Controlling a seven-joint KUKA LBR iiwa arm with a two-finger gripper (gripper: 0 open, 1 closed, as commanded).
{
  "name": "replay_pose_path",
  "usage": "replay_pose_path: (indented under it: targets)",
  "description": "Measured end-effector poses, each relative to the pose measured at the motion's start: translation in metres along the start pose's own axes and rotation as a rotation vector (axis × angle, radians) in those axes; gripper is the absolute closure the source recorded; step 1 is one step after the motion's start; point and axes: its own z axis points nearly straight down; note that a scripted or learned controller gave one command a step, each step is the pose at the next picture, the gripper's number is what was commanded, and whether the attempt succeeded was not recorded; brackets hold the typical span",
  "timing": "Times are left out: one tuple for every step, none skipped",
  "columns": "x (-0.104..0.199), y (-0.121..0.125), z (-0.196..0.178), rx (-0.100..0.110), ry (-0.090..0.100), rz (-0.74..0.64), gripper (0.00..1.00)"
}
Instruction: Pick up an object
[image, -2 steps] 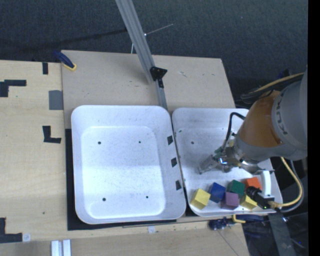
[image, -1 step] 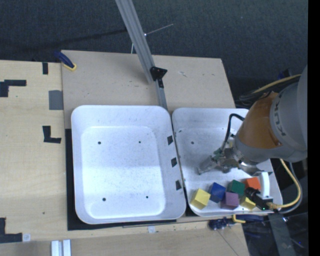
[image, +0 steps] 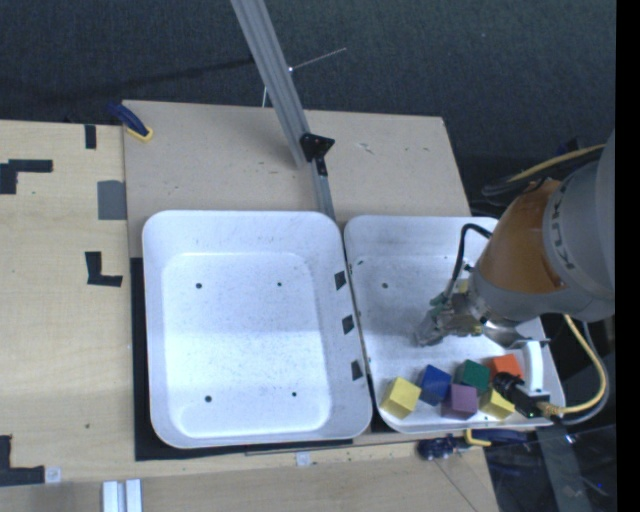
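**Blocks bunched in the right bin's near corner, gripper low beside them**

The things to pick are small blocks, gathered along the near edge of the right bin (image: 400, 245): a yellow block (image: 402, 397) at the left end, a blue block (image: 435, 384) just beside it, then a purple block (image: 462, 399) with a green block (image: 473, 375) behind it, and an orange block (image: 507, 364) and a second yellow piece (image: 500, 404) nearer the right wall. Several look to be touching or nearly so.

By their look they are light, stiff cubes with flat faces, unlikely to crush or deform. Flat opposing sides are the natural place to take hold. The yellow block at the left end seems the easiest, since its left side stands open; the purple and green ones are hemmed in, and fingers coming down there could wedge against a neighbour or nudge the cluster.

The gripper (image: 437, 328) hangs low over the bare floor of the right bin, just behind the blue block, with nothing seen in it. Whether it is parted or closed I cannot tell; the view is too small and blurred there.

The left bin (image: 160, 235) lies alongside.
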Motion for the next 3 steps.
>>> replay_pose_path:
  targets:
    - [-0.009,0.006,-0.055,-0.008,-0.003,0.001,1.0]
    - [-0.004,-0.002,-0.11,-0.009,-0.003,0.0,1.0]
    - [-0.004,-0.002,-0.117,-0.004,-0.001,0.0,1.0]
